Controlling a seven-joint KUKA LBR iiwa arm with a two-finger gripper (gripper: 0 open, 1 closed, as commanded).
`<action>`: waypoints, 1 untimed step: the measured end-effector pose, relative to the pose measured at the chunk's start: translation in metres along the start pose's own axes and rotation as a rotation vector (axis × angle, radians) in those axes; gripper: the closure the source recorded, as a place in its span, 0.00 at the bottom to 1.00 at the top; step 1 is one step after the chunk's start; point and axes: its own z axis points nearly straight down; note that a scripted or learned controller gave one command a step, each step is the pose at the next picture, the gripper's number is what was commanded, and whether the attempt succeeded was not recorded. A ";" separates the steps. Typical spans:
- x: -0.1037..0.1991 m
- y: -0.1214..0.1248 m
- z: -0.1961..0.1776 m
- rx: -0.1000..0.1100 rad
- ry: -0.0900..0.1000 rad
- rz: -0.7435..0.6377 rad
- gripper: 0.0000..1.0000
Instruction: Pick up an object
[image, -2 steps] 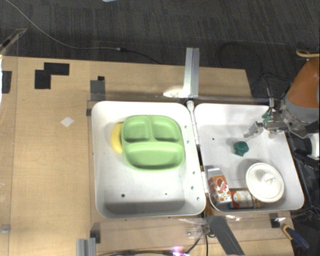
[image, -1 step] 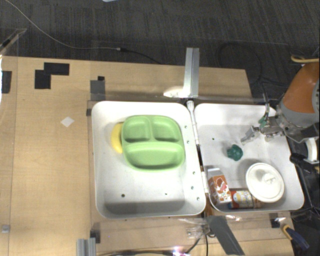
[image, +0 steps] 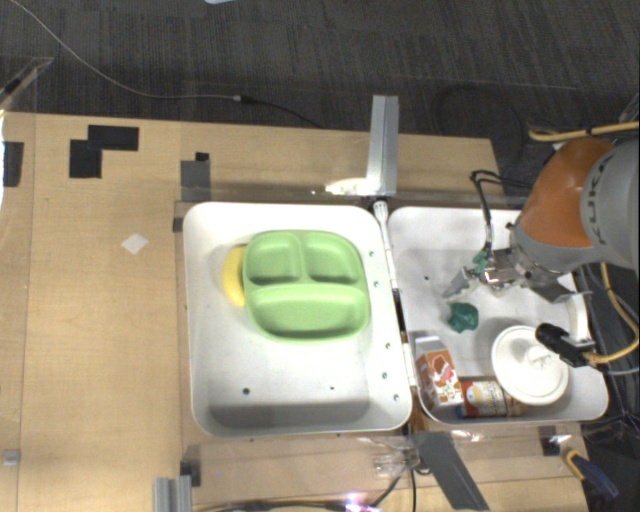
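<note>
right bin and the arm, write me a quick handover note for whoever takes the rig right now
Pincer: low over the right bin, near its middle; whether it is open or shut is unclear, and nothing is seen in it.
Right bin: small teal object just below the pincer, white round lid-like container, snack packet, small bottle lying on its side.
Left bin: green divided plate with a yellow item tucked at its left edge.
Done: arm is in position. Left: grasp and lift an object.

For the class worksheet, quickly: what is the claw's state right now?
Claw: over the right bin, just above the small teal object; open or closed cannot be told.
</note>
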 end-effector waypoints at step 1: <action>0.047 -0.024 -0.001 -0.002 0.000 -0.081 0.00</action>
